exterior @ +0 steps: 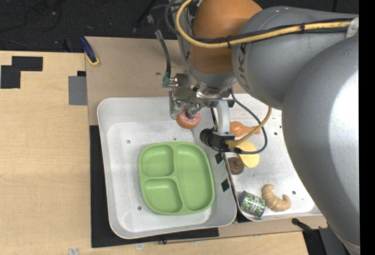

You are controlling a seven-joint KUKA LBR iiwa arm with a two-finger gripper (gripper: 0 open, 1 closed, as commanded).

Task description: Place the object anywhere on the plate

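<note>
So from where I'm standing, the gripper [188, 112] hangs over the far end of the left bin [114, 131], and there's a pink donut-looking thing [188, 120] right at its fingertips. It looks pinched between the fingers, but the wrist hides most of the grip, so I wouldn't swear it's a solid hold.

The green plate [176, 178] sits below and just toward the camera from the tool, three compartments, nothing on it. Off to the tool's right, in the other bin [293, 186], there's an orange piece [238, 128], a yellow one [249, 157], a brown round thing [235, 165], a small can [254, 203] and a croissant-ish pastry [275, 197].

If I were running this: carry the donut a short way toward the camera, keep it lifted enough to clear the plate's rim, and aim for the middle of the big compartment, not a divider. Let go low so it doesn't roll off. Any compartment counts, so no need to be fancy.
</note>
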